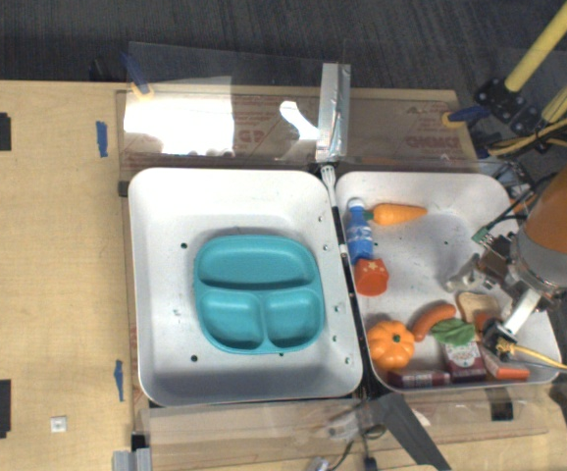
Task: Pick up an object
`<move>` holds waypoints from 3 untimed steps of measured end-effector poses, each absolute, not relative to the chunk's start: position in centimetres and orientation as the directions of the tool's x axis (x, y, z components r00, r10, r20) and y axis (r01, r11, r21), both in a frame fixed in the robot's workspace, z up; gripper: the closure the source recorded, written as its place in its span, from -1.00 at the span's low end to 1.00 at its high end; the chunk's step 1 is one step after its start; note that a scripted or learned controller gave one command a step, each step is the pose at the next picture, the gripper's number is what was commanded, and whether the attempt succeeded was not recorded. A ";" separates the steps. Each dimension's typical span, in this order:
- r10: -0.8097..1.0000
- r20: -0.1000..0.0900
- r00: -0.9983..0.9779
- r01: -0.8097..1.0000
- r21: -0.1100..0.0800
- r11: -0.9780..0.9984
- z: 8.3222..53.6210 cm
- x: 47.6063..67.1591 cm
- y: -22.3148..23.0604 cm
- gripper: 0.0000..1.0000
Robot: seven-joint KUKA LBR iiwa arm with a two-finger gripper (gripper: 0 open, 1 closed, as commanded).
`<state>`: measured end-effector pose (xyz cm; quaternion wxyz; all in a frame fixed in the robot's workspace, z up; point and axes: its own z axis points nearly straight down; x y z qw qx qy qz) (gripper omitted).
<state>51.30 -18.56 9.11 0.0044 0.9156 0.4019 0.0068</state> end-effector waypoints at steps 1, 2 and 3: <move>0.652 0.009 0.758 0.652 0.016 -0.758 9.1 48.5 -18.0 -1.00; 0.405 0.013 0.914 0.405 0.008 -0.914 9.2 53.5 -9.8 -1.00; 0.316 0.005 0.949 0.316 0.000 -0.949 18.9 63.3 -7.5 -1.00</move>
